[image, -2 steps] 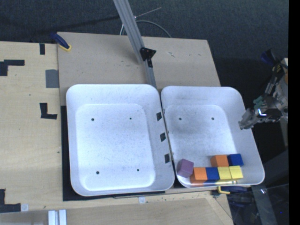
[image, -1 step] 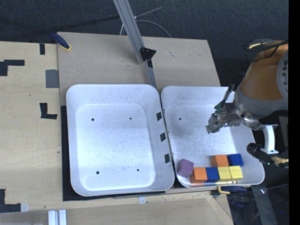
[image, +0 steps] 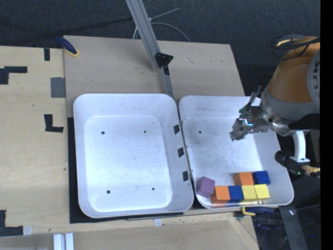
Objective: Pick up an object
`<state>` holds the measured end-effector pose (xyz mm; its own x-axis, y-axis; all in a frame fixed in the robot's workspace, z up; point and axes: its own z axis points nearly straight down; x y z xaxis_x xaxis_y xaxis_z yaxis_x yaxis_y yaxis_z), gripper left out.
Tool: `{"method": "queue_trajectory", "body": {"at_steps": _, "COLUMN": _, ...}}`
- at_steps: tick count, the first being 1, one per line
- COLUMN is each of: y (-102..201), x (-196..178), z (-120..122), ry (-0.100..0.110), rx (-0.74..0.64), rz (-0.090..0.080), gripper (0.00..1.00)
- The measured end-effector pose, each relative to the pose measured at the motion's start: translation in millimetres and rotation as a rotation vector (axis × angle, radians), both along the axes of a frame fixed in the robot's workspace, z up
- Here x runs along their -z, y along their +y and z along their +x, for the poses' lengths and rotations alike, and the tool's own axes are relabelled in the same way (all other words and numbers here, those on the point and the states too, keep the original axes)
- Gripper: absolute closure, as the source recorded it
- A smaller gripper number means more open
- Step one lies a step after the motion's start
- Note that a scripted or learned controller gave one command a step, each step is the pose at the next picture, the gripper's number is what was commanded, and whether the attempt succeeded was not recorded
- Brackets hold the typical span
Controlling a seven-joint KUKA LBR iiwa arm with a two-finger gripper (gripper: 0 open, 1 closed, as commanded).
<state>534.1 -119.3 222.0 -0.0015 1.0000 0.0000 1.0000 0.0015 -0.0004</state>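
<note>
In the camera view, the grey and orange arm enters from the right of the frame and its dark metal end effector (image: 240,132) hovers over the upper middle of the right-hand shallow white plastic bin (image: 218,113), with nothing visible between its fingers; how far they are spread I cannot tell at this size. The pickable things lie well apart from it, clustered along that bin's lower edge toward the bottom right of the frame: a purple cube (image: 206,185) standing a little to the left, then an orange block (image: 222,192), a blue block (image: 235,192), two yellow blocks (image: 255,192), and behind them a second orange block (image: 243,178) and a second blue block (image: 261,177), all packed touching one another. To do this step well, I judge the purple cube the safest target, since it has free space on its sides for the fingers, whereas the packed row would likely jam a finger against a neighbour. The left-hand shallow white bin (image: 83,139) holds no blocks. Both bins sit side by side on the pale wooden bench (image: 31,155).
</note>
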Motion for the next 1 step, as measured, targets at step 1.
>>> {"method": "queue_trajectory", "body": {"at_steps": 1, "y": -22.6, "x": 19.6, "z": -20.4, "ry": 0.003, "rx": 0.004, "rz": -0.001, "gripper": 1.0}}
